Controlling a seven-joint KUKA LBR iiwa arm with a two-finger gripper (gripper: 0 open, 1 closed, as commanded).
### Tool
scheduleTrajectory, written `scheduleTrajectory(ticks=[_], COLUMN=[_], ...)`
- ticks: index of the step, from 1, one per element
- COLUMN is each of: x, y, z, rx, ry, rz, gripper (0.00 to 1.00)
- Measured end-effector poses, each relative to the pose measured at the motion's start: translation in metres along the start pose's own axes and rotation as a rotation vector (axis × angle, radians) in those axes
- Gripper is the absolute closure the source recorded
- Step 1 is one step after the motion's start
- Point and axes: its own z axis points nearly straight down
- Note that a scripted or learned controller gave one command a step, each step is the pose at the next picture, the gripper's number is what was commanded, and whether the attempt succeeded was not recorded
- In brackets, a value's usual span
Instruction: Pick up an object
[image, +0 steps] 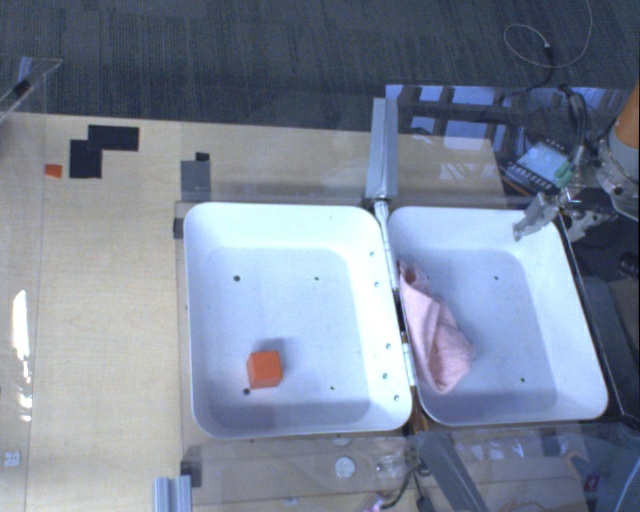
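Note:
An orange cube (265, 369) lies in the left white bin (215, 300), near its front left part. A crumpled pink cloth (435, 332) rests in the right white bin (540, 330), pressed against that bin's left wall. My gripper (530, 224) hangs over the far right corner of the right bin, well away from both the cloth and the cube. Nothing is seen in it. The arm's wrist (620, 160) comes in at the right edge of the view.
The two bins meet along a grey metal rail (392, 300). Black blocks (100, 148) and a small orange tag (53, 171) sit on the wooden bench at the far left. Cables and electronics (545, 160) crowd the area behind the right bin.

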Motion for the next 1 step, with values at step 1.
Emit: scheduleTrajectory(ticks=[1], x=[-0.0131], y=[0.0452], z=[-0.1006], rx=[-0.005], ry=[-0.002], rz=[-0.095], gripper=[0.00])
